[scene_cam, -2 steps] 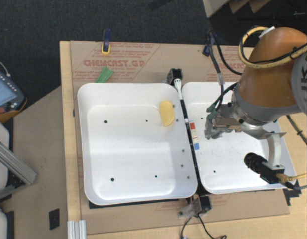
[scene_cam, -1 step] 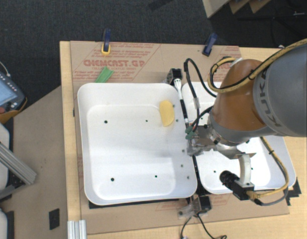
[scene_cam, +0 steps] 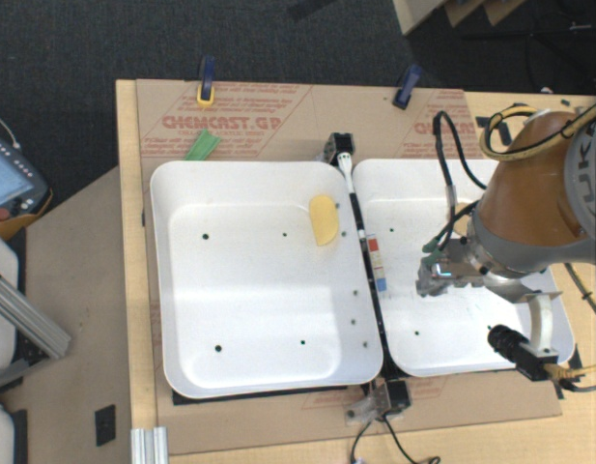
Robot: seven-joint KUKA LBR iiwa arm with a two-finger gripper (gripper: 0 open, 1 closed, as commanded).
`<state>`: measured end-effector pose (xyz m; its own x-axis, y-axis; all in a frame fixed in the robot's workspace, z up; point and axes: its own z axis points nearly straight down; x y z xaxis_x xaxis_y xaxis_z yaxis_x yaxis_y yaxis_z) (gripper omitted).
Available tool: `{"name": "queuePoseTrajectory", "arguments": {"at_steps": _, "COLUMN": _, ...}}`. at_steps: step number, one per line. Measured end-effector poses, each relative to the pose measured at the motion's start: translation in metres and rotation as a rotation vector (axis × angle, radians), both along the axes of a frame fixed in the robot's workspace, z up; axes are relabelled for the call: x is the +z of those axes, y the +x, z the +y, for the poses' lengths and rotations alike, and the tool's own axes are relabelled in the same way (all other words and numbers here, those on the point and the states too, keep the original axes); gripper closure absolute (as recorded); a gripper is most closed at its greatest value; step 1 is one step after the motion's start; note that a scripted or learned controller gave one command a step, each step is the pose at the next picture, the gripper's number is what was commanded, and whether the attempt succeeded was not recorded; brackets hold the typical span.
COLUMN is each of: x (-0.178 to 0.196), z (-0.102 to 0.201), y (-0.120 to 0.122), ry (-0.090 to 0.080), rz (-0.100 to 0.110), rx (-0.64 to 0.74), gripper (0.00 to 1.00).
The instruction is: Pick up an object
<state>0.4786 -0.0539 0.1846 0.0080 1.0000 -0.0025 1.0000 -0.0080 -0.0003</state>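
Left of the gripper (scene_cam: 435,280), across the ridge where the two white bins meet, a yellow object (scene_cam: 324,219) lies in the left bin (scene_cam: 182,259), near that bin's far right corner; it is the evident candidate for picking. Gripper hangs low over the right bin (scene_cam: 413,346), well apart from the object, and nothing shows between it and the bin floor; whether it is spread or closed cannot be told. A small red-and-blue item (scene_cam: 376,259) sits just left of the gripper against the ridge. Both bins rest on a brown board (scene_cam: 278,114) held by clamps (scene_cam: 206,82) at its far edge, which probably keeps the work surface from shifting. Dark carpet (scene_cam: 133,27) surrounds the bench.
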Motion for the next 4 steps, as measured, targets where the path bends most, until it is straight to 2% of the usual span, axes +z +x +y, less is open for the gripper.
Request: {"name": "queuePoseTrajectory", "arguments": {"at_steps": 4, "x": -0.0002, "z": -0.009, "y": 0.0004, "ry": 0.002, "rz": -0.001, "rx": 0.008, "gripper": 1.0}}
